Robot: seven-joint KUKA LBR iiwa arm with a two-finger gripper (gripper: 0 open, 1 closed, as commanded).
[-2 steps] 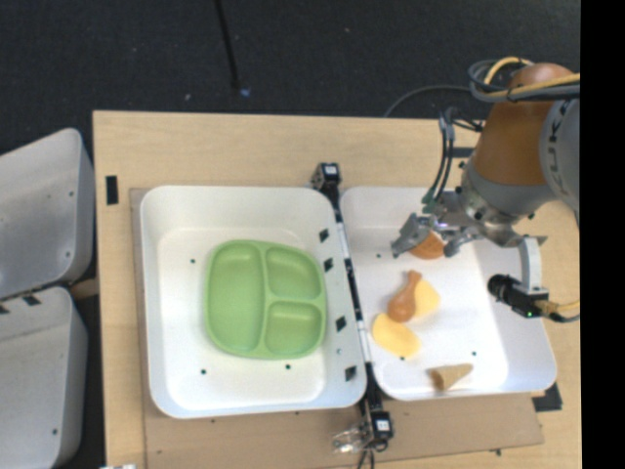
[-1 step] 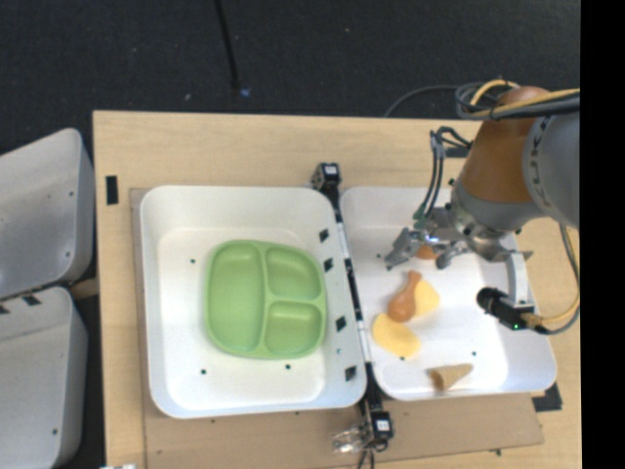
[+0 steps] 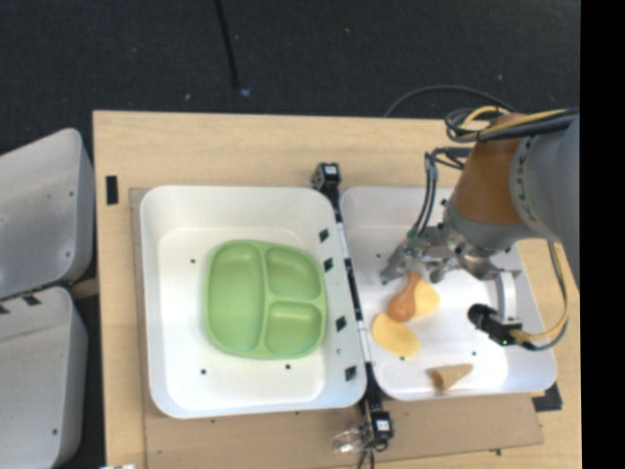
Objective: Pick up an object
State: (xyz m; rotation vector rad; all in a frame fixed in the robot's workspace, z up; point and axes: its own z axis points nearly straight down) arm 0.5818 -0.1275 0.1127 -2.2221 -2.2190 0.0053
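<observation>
End effector (image 3: 415, 267) apparently touches a smooth, rounded orange object (image 3: 402, 304).

The grey arm (image 3: 542, 179) reaches in from the right, its orange band (image 3: 483, 184) above the wrist, and the gripper (image 3: 415, 267) points down-left, its fingers spread apart.

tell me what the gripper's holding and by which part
It cannot be told. The gripper sits right over the top of an orange piece in the right bin, but no hold shows.
</observation>
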